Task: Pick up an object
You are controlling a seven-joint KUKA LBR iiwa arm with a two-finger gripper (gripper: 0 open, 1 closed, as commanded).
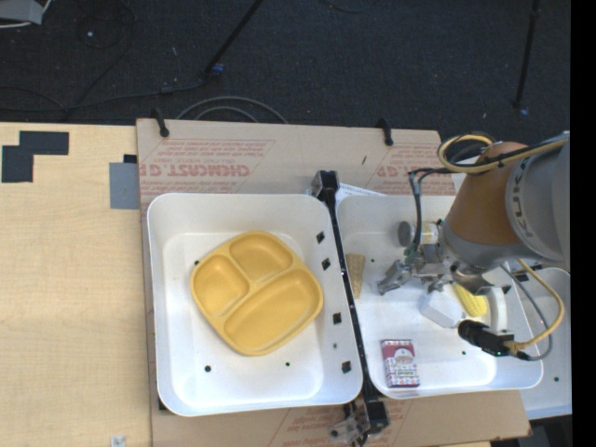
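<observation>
Over the right bin (pixel 438 386), near its middle and toward the far side, the gripper (pixel 402 276) hangs low above the white floor, at the end of the grey arm (pixel 484 208) that reaches in from the right with its orange band above the wrist. Its grey metal parts point toward the left wall of that bin, but from this slanted angle it cannot be told whether the gripper is open or closed, and nothing can be seen caught in it.

Several loose things lie in the same bin. A small red and white box (pixel 399 362) lies flat near the front edge, well apart from the gripper. A yellow object (pixel 470 301) lies just to the right of the gripper, partly under the wrist, and a pale white object (pixel 440 311) lies beside it, between the yellow object and the box. A thin tan piece (pixel 356 273) rests against the left wall of the bin, near the gripper but not touching it.

The left bin (pixel 177 343) holds a yellow divided plate (pixel 256 291) with three compartments, lying flat near its centre. A black strip (pixel 335 250) runs along the seam between the two bins. Both bins sit on a sheet of printed cardboard (pixel 233 161), which lies on the pale wooden table (pixel 65 296).
</observation>
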